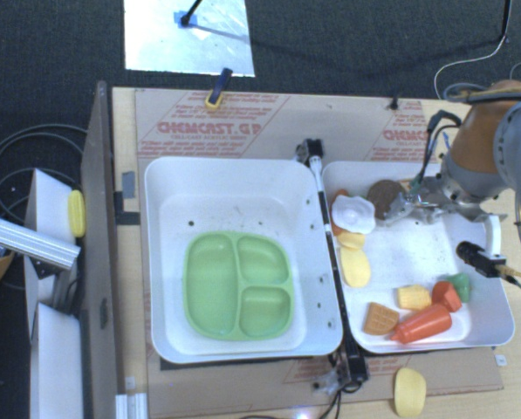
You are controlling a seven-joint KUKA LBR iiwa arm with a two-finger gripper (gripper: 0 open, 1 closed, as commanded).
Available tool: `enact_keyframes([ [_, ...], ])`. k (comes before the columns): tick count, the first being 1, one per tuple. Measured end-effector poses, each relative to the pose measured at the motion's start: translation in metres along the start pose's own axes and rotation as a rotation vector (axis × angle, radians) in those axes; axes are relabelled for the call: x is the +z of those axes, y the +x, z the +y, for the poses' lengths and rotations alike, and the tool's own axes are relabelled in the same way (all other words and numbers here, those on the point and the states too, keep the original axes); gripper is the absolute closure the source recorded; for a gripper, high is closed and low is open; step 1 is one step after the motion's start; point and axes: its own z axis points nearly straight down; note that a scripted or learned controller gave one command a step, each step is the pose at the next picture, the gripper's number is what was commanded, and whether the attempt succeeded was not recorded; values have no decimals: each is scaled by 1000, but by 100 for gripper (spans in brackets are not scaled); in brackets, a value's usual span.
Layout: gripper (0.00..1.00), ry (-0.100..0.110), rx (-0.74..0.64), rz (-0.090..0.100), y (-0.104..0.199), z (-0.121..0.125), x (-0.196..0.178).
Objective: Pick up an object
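The arm (491, 142) reaches low, gripper (398, 206) over the right bin (496, 321).

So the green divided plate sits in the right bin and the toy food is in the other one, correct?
Not quite. The camera view shows the green plate in the left bin. The toy food, such as the carrot, lies in the right bin, where the arm has reached in.
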Motion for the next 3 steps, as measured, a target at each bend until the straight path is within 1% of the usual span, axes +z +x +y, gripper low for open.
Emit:
enact_keyframes([
  [1, 0, 3, 2, 0, 3, 36, 0],
  [2, 0, 10, 9, 3, -22, -60, 1],
  [3, 0, -3, 0, -1, -25, 15, 0],
])
